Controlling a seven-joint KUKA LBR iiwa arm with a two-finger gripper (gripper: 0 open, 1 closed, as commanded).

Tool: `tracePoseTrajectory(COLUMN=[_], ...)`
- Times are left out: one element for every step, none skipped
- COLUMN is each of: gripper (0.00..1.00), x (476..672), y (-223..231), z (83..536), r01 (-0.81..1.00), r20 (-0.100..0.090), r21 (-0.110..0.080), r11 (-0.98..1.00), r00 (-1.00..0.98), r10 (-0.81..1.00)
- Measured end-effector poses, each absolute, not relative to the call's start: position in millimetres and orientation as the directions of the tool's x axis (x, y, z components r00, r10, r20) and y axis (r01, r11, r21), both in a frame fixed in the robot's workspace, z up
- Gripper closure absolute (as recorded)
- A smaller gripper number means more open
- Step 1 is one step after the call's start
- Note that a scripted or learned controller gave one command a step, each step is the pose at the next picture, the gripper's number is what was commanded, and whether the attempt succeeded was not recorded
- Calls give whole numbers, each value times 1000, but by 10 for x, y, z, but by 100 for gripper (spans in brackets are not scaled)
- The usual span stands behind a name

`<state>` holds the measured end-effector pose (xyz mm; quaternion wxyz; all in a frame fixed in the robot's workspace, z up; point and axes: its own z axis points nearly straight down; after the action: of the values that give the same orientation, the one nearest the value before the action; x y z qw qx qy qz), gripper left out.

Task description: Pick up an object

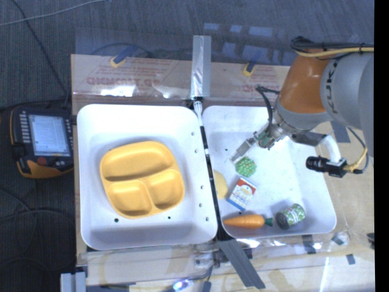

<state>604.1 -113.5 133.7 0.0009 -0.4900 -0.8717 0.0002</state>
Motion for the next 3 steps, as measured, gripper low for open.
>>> tracePoseTrajectory(gripper=[0,100,100], x=[5871,5891,6163], y=[-1008,-990,-1490], z=[904,1012,1347], r01=[913,912,849], r20=[-4,-3,-2], r21=[9,15,-2], r11=[409,409,528], r00=[-409,-409,-528], r10=[913,912,849])
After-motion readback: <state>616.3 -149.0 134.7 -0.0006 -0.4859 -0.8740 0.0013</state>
